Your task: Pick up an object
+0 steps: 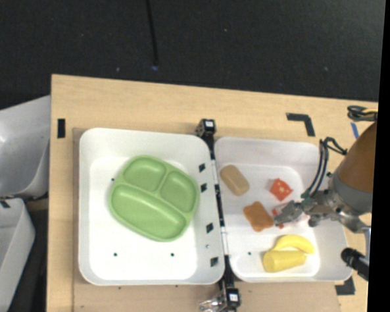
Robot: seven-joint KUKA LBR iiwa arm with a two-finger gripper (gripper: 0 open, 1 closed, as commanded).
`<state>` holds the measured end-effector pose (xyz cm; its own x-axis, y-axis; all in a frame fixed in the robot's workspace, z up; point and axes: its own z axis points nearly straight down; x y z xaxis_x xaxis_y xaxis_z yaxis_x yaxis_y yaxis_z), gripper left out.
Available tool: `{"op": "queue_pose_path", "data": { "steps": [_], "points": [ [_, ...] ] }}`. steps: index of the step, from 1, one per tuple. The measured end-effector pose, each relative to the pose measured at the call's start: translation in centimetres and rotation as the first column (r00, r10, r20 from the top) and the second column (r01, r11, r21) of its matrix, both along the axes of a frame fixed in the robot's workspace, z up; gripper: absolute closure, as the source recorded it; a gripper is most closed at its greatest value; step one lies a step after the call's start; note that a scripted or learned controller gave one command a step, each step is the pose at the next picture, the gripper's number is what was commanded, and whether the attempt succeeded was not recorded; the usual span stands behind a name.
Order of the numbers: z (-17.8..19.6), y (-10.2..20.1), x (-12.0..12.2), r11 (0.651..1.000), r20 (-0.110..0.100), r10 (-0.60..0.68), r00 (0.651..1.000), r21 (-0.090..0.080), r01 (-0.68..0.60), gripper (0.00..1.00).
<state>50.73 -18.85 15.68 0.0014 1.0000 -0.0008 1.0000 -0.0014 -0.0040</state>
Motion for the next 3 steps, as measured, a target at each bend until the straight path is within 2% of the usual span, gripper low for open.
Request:
{"op": "queue_pose_path", "data": {
  "steps": [1,2,3],
  "points": [
    [-5.3,-0.1,-0.1,1.000,0.000,-0.001,1.000,0.000,0.001,0.00],
    [-3.9,-0.2,0.1,1.000,0.008,-0.006,1.000,0.000,0.006,1.00],
    [0.6,-0.9,0.2,1.000,0.010,-0.007,1.000,-0.002,0.007,1.00]
  ]
}}
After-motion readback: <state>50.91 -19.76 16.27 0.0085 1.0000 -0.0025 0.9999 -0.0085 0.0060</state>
